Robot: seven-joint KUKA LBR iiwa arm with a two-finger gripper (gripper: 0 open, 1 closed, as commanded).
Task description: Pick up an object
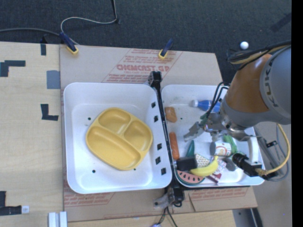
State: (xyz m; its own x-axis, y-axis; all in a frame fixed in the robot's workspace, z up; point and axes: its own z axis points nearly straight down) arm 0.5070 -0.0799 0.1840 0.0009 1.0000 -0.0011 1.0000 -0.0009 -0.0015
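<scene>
Counter with two white bins: jaws (207, 132) released, empty, hovering in right bin (182, 94), banana (207, 168) just below them; approach step, next descend and clench.

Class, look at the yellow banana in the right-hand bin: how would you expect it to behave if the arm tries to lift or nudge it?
The banana is curved and smooth, so it may slip or pivot when pinched. It looks like a stiff toy, probably light. It lies partly on the watermelon slice among crowded items, so nudging it would likely shift them.
</scene>
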